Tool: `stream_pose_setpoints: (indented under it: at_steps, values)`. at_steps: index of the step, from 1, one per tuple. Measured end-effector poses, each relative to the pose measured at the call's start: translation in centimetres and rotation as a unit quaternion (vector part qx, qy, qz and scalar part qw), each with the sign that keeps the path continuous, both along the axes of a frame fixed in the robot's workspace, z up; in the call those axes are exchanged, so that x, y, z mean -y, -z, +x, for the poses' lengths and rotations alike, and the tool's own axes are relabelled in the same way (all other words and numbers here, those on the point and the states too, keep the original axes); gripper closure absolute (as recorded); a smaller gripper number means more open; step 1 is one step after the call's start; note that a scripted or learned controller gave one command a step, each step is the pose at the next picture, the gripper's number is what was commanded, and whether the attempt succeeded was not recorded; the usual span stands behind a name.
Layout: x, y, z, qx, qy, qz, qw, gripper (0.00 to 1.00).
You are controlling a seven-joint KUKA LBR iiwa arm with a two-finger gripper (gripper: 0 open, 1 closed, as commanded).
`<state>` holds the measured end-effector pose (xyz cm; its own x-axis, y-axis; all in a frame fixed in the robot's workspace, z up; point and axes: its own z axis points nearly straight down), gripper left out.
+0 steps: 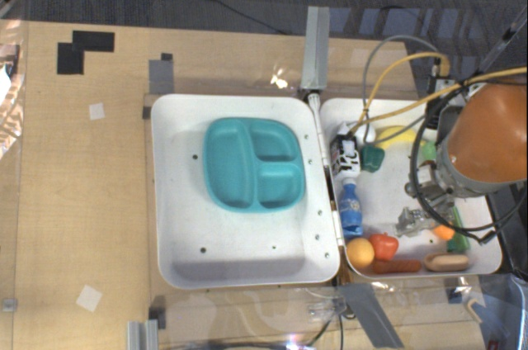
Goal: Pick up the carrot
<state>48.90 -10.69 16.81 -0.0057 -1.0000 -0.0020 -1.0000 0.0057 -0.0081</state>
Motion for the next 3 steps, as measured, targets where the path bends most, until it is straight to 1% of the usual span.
stream_pose_setpoints:
  at_steps: [1,2,3]
  values:
    - [10.1,6.1,-0.3,-0.003,-0.102,-0.0011,0.9948,1.0]
    - [6.0,5.5,0.3,-0.001,-0.199,-0.0011,0.9799,1.0]
    - [2.2,-3.4,6.0,0.003,-0.262,-0.003,0.9649,1.0]
